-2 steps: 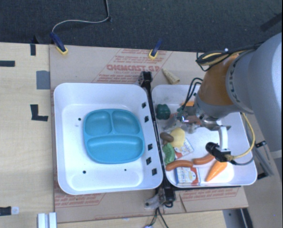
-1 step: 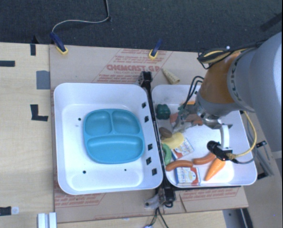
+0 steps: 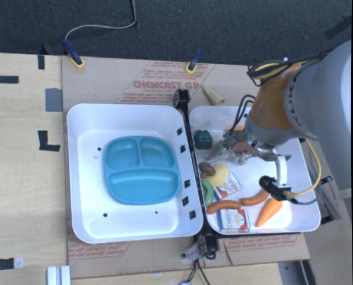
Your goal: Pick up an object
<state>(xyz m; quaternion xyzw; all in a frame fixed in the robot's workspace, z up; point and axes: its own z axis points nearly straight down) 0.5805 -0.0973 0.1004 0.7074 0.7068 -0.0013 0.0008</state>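
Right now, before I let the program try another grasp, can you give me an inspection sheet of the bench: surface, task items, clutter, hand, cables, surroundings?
Surface: two shallow white bins side by side, left bin and right bin, on a printed cardboard sheet over a pale wooden bench.
Job's things: in the right bin, an orange plastic carrot, a toy sausage, a dark green round toy, a yellow piece and a small printed card.
Clutter: a blue divided plate in the left bin.
Hand: over the right bin; finger state cannot be told.
Cables: a yellow cable by the wrist; a white cable behind the bench.
Surroundings: dark carpet.
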